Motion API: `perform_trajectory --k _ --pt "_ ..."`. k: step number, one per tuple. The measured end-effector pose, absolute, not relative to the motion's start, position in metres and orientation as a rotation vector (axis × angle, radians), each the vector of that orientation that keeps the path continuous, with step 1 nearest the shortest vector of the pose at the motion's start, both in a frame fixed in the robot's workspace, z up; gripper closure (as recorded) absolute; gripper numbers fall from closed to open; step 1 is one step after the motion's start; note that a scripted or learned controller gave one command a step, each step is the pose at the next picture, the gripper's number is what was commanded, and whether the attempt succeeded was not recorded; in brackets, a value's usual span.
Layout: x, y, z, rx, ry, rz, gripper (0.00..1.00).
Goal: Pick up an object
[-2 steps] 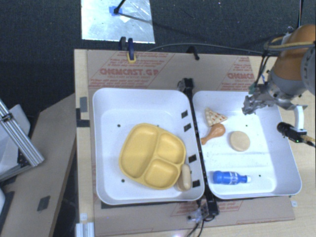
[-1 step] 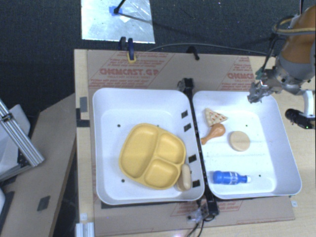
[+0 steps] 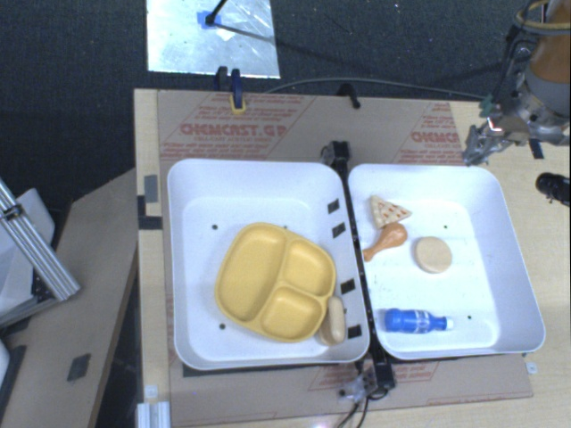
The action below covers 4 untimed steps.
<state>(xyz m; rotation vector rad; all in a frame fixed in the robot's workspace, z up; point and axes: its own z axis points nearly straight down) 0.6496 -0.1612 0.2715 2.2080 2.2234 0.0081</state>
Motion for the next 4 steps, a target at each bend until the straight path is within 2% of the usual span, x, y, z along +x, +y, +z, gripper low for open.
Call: perform_trajectory --k 1,2,4 --pt "0.631 -0.111 0.273 2.213 2.23 0.002 1.0" --pt "0.627 -0.065 0.258 2.212 2.231 0.003 1.0" --pt "0.586 0.033 0.241 2.214 2.232 0.0 1.0"
